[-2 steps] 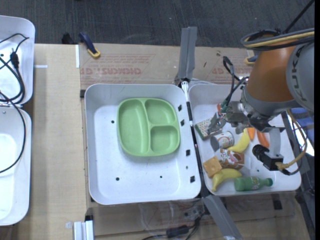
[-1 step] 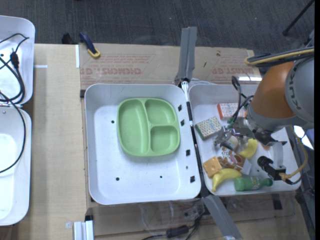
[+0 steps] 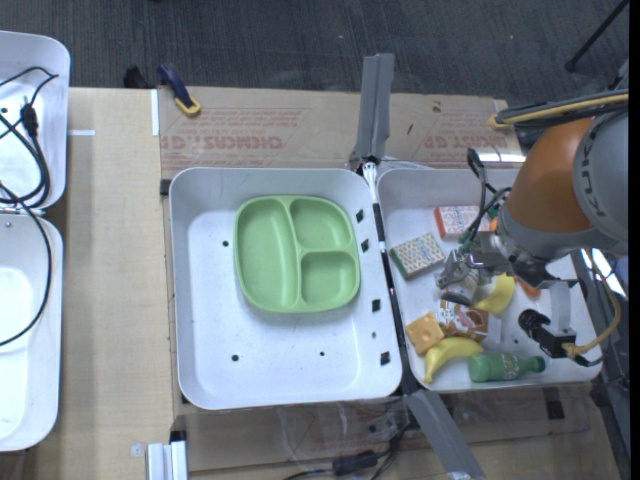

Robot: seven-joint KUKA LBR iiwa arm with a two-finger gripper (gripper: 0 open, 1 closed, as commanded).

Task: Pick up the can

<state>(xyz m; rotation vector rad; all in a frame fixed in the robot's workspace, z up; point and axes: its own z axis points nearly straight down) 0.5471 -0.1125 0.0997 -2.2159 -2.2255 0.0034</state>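
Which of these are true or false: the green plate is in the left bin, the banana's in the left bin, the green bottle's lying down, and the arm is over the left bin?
1. The green plate sits in the left bin. True.
2. The banana lies in the left bin. False: it lies in the right bin.
3. The green bottle lies on its side. True.
4. The arm is over the left bin. False: it is over the right bin.

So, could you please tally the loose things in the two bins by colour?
Green: 2, the plate and the bottle
Yellow: 3, the banana, the lemon-like piece, the wedge
Printed boxes: 3
Total: 8
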